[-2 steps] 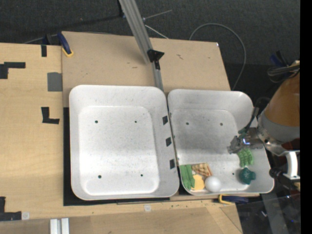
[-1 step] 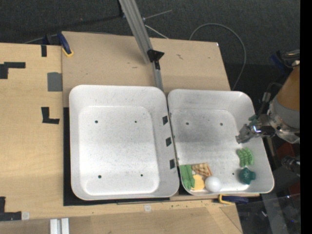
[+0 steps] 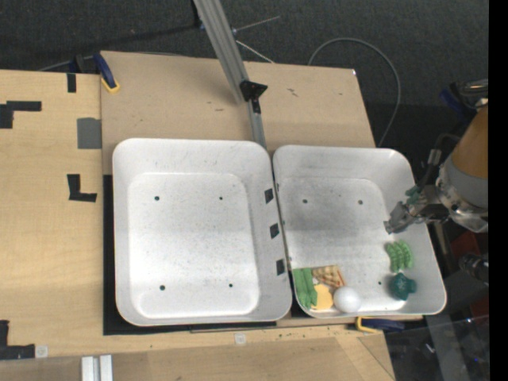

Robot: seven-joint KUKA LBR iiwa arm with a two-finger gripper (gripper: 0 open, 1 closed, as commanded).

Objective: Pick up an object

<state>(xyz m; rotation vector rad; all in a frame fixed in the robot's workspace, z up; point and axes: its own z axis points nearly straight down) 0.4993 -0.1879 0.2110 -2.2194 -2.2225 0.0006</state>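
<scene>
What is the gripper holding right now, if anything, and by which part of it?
Nothing that can be seen. The gripper hangs over the right bin, apart from the green ridged piece and the teal object nearer the camera.

End effector (image 3: 399,218) low at right edge

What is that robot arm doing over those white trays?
The robot arm is reaching in over the right bin, trying to pick something up. Its gripper hangs near the bin's right side, just above a light green toy. Nothing is between its fingers yet. Lower down sit a dark green toy, a white ball and a flat yellow and green thing. The left bin sits next to it.
</scene>
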